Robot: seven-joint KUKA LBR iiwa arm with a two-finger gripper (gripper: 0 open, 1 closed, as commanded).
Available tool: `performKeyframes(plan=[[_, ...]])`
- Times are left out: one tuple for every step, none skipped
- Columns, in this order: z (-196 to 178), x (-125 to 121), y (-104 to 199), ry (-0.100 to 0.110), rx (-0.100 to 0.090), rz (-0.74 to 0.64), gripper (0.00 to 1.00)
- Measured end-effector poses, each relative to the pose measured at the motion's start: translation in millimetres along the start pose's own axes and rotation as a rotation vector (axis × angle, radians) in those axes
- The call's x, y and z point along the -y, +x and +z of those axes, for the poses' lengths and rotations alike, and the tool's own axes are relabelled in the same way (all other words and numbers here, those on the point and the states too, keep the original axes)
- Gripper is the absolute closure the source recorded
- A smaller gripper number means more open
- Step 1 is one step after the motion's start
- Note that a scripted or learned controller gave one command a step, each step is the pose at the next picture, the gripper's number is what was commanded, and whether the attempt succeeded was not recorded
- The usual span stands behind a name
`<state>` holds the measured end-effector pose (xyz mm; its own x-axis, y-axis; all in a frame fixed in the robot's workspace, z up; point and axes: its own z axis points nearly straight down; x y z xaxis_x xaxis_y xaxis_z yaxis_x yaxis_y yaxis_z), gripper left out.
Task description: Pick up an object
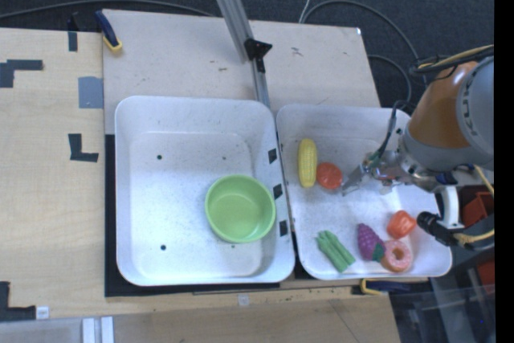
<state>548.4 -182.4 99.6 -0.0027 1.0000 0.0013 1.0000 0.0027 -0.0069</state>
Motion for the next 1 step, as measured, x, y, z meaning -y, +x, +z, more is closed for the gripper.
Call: performKeyframes(plan=[[9.7,-0.7,0.3,-0.007,0.003,0.001,0.0]])
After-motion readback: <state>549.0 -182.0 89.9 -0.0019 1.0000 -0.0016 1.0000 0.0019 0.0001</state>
